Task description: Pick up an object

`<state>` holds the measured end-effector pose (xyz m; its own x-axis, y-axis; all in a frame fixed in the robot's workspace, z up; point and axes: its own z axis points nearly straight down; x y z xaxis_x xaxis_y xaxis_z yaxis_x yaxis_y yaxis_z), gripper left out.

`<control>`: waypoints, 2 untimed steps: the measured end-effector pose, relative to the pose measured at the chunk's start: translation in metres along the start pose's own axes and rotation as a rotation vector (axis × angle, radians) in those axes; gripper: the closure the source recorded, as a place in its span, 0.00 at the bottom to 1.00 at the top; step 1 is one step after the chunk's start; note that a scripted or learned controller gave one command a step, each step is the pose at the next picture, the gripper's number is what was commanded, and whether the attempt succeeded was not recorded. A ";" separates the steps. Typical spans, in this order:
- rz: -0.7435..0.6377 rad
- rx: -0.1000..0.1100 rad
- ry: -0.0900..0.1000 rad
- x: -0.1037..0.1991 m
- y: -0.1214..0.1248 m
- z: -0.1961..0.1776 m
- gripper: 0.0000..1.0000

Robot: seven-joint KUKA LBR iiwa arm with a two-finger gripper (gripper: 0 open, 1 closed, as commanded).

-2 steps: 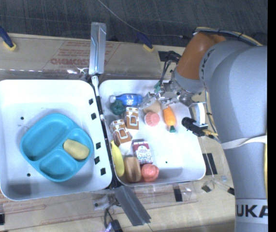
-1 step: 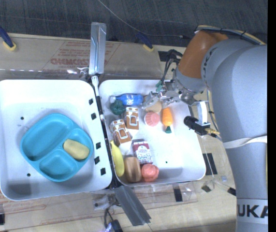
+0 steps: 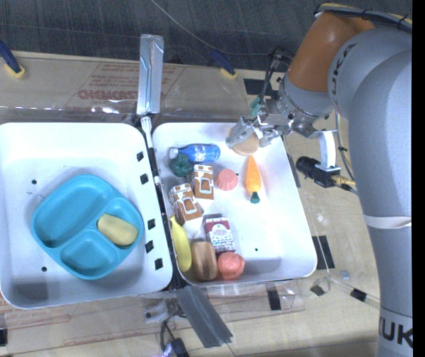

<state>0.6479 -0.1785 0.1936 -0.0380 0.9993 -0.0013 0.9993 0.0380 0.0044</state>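
Grey two-finger gripper (image 3: 246,135) at right white bin's (image 3: 290,233) far edge, fingers clamped on round tan bun-like object (image 3: 246,144); orange carrot (image 3: 252,177) just beside.

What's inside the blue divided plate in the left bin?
A single yellow potato-shaped item lies in the blue plate, in its right compartment. Whatever part of the plate lies under that item is hidden.
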 end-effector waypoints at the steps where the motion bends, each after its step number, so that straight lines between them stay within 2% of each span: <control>1: 0.286 0.014 0.002 0.051 -0.010 0.000 1.00; 2: 0.315 0.013 0.000 0.107 -0.049 0.005 1.00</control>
<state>0.5951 -0.0737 0.1885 0.2733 0.9619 -0.0017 0.9619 -0.2733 -0.0082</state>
